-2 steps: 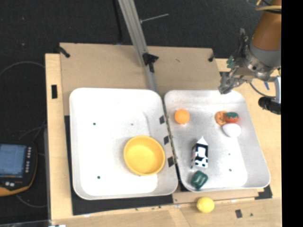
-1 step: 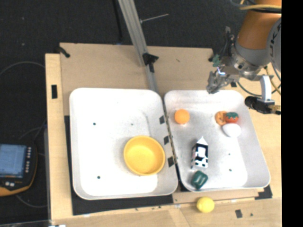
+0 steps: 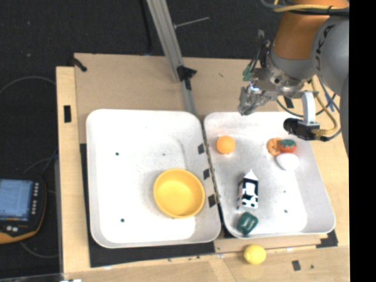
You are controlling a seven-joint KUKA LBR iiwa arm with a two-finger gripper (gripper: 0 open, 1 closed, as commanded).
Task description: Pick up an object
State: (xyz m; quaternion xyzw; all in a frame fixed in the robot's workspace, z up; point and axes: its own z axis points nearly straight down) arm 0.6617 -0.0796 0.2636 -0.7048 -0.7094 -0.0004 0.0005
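Note:
My gripper [image 3: 249, 104] hangs over the far rim of the right bin [image 3: 305, 216], and nothing shows between its fingers. An orange ball [image 3: 225, 145] lies in that bin below and left of the gripper. An orange, red and white toy [image 3: 283, 151] rests near the bin's right side. A black and white milk carton [image 3: 248, 192] stands in the middle, with a green object [image 3: 247, 222] at the near rim. A yellow bowl [image 3: 178, 192] sits in the left bin [image 3: 117, 151].
A yellow ball [image 3: 254, 254] lies on the bench outside the right bin's near edge. A slanted metal rail [image 3: 170, 46] runs down to the gap between the bins. A handheld pendant [image 3: 17, 207] sits at far left off the bench.

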